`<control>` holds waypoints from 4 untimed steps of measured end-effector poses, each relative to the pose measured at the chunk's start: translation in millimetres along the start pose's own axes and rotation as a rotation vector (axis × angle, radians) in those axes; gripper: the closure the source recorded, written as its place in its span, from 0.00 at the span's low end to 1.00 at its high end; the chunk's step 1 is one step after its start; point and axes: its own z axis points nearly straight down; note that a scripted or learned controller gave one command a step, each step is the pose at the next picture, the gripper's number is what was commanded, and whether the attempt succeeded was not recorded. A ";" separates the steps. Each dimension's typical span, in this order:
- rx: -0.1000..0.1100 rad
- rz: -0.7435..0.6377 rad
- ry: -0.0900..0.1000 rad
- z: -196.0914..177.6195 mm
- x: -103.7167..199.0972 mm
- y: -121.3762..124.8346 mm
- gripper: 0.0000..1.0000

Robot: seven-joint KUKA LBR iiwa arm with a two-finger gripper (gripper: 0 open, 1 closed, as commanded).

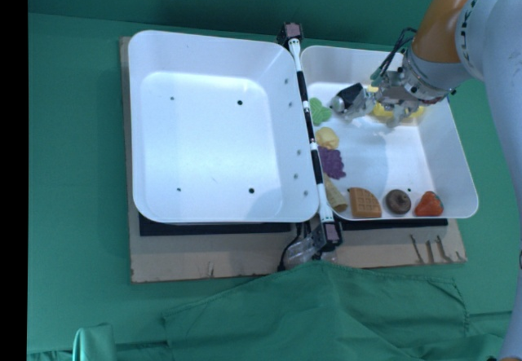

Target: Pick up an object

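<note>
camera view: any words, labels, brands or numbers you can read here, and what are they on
None: no word, label, brand, number or sign can be read in this view.
The left bin bears only a few dark dots, not characters.
The right bin and the cardboard beneath the bins show no print.

no readable text, no labels, no brand marks, no numbers on any surface
</note>
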 end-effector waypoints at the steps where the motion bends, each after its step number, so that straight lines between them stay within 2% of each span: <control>1: 0.004 0.003 0.000 -25.1 -25.8 24.3 0.00; 2: 0.002 0.005 -0.002 -37.2 -26.2 24.4 1.00; 3: -0.006 0.006 -0.001 -1.5 -24.0 -34.5 1.00; 4: 0.000 0.006 -0.001 -104.3 -47.1 -63.5 1.00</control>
